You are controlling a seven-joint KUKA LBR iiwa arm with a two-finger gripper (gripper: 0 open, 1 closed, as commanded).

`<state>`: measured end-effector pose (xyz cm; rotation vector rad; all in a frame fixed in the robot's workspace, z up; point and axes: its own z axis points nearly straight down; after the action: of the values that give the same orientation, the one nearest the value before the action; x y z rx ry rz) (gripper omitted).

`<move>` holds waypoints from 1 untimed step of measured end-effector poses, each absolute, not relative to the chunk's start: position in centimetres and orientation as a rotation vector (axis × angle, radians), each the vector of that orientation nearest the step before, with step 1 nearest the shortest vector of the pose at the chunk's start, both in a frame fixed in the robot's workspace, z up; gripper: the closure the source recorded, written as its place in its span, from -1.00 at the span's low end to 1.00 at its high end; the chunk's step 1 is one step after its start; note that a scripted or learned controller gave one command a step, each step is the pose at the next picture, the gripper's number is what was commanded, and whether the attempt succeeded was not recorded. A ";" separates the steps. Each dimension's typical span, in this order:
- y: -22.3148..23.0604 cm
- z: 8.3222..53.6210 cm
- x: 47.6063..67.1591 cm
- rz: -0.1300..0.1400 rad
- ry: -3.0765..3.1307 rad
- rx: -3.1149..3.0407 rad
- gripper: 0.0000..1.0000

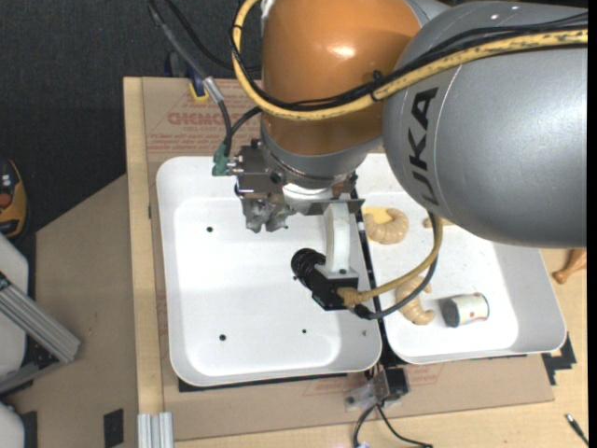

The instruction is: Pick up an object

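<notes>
My gripper [265, 215] hangs over the upper middle of the left white bin [233, 329], under the orange band of the arm. I see nothing in its grasp. In the right bin [504, 339] lies a tan croissant-shaped piece [388, 225] near the divider. A smaller tan curved piece [418, 312] rests lower down. Beside that one lies a small white and grey cylinder with a red mark [465, 308]. The arm's bulk hides the upper part of the right bin.
Both bins sit on a brown cardboard sheet [149, 147]. A tan object [566, 269] pokes in past the right bin's right edge. Metal framing [33, 329] stands at the left.
</notes>
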<state>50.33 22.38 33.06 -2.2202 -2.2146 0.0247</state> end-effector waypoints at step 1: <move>22.5 47.9 48.9 -0.028 -2.229 -2.222 1.00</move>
<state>48.94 22.47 47.88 -2.2219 -2.2286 -0.0277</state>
